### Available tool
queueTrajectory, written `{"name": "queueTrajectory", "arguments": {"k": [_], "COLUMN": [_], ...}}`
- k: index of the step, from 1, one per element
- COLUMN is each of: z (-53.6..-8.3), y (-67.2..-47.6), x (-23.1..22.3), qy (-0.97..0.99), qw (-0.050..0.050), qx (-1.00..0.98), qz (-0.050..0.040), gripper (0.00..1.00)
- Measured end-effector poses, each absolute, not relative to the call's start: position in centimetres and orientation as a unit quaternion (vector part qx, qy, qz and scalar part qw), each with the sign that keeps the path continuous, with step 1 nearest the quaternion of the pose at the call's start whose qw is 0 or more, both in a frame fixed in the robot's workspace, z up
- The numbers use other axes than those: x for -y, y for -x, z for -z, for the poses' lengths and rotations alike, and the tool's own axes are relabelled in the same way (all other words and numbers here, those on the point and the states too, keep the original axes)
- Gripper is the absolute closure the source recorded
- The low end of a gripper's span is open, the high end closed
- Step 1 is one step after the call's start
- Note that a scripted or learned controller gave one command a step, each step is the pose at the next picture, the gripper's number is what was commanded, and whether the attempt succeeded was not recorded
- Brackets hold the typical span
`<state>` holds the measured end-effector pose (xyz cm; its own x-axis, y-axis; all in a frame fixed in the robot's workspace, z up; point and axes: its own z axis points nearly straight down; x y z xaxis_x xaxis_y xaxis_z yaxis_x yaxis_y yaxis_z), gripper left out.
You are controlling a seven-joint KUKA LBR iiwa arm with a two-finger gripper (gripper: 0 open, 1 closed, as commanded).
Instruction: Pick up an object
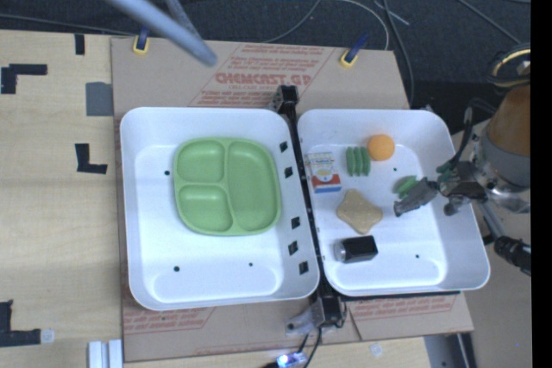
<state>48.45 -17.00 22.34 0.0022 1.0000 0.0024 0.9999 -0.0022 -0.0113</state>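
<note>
Right bin (466, 271): shallow and white, its near rim toward the bottom of the view; it carries all the small loose things.
Black block (357, 249): a small dark box, nearest the viewer, lying flat on the right bin's floor close to the near wall.
Tan piece (358, 210): a pale brown, roughly square item just beyond the black block, apart from it.
End effector (412, 196): it reaches over the right bin's right wall from the arm's side, dark fingers pointing left and low above the bin floor; whether they are spread or closed cannot be told, and nothing can be seen held between them.
Green piece at the fingers (405, 184): a small green item right at the finger ends; touching or merely beside them cannot be told.
Carton (323, 171): a small white box with red and blue print, near the divider between the bins.
Striped green item (357, 160): just right of the carton, upright in the view.
Orange ball (380, 147): farthest of the loose things, just beside the striped green item.
Left bin (147, 271): white, side by side with the right bin.
Green tray (228, 186): a three-compartment plate lying flat in the middle of the left bin.
Counter (52, 185): light wood with cardboard under both bins.
Arm (509, 138): grey with an orange band, at the right edge.
</note>
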Motion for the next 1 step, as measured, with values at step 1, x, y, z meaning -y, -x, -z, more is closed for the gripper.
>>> {"name": "queueTrajectory", "arguments": {"k": [1], "z": [-22.78], "y": [-48.68], "x": [17.0], "qy": [0.707], "qw": [0.001], "qx": [0.707], "qz": [-0.0006], "gripper": [0.0]}}
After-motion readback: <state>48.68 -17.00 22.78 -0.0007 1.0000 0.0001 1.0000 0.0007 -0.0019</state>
